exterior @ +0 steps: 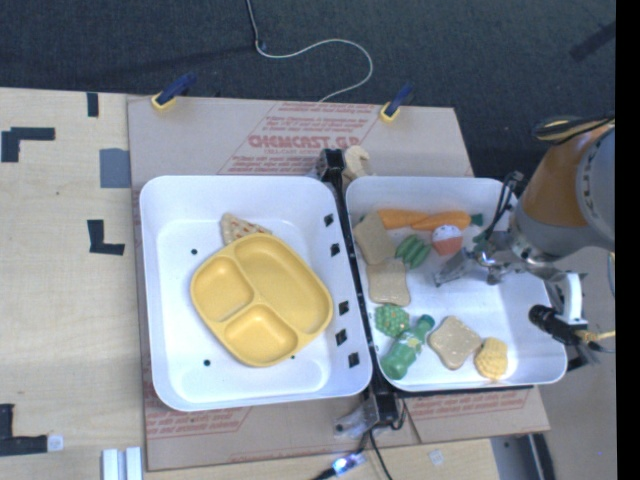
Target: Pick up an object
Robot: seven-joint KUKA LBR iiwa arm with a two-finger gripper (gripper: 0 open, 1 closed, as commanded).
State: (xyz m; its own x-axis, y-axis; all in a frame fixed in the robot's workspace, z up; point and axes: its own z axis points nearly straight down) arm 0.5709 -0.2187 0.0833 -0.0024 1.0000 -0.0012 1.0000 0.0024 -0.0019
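- Right bin (pixel 520 193): holds the food toys, arm reaching in from the right.
- End effector (pixel 462 268): low over the bin's middle, pointing left; open or closed, cannot tell.
- Small red-and-white toy (pixel 448 235): just above-left of the tip, nearest pick.

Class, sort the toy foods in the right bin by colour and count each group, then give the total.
Orange: 1, the carrot
Green: 3, the pepper, the broccoli, the bottle
Tan: 3 bread slices
Yellow: 1, the corn
Red and white: 1, the small piece
Total: 9
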